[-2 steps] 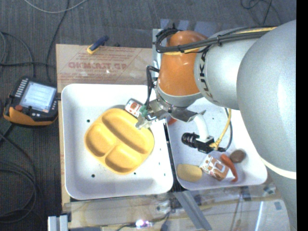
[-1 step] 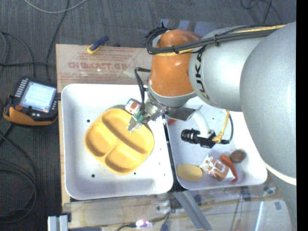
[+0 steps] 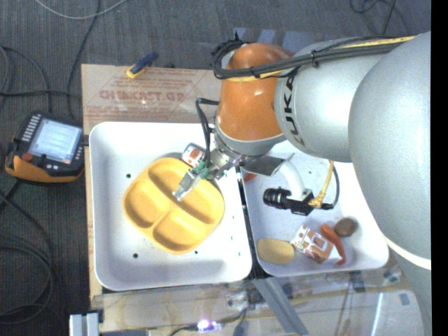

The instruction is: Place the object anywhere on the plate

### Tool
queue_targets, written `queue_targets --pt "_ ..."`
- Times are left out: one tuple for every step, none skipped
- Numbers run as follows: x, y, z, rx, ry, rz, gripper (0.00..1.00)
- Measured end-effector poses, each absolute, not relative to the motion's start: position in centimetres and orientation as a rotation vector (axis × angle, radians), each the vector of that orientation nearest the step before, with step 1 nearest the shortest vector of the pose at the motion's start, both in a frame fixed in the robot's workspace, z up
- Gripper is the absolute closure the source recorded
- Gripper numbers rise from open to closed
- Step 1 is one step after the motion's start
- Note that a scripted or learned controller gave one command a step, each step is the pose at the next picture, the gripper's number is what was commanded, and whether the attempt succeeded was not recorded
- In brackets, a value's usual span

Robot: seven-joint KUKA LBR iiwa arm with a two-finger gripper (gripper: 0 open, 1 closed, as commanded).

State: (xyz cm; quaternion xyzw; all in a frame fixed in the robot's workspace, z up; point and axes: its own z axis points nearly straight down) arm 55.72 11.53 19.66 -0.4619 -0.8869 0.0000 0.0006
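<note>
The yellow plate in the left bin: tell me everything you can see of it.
The yellow plate is a rounded, glossy dish that looks like plastic, split by raised ridges into three compartments. It lies flat, right way up, near the middle of the left white bin. The gripper hangs over its upper right part, near where the ridges meet; whether it touches the plate cannot be told. The visible compartments look bare of any object.

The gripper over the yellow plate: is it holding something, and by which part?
It cannot be told. The gripper hangs over the yellow plate in the left bin; a small white-and-orange object sits close beside it, but no hold is visible.
</note>
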Motion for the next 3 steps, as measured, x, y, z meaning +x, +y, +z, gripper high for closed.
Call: queue_targets --pt "55.80 11.48 20.51 -1.453 -2.783 -0.001 1.00" --pt "55.79 11.49 20.50 -1.452 -2.783 0.000 0.00" --pt "55.88 11.40 21.36 -1.455 -2.780 -0.001 1.00"
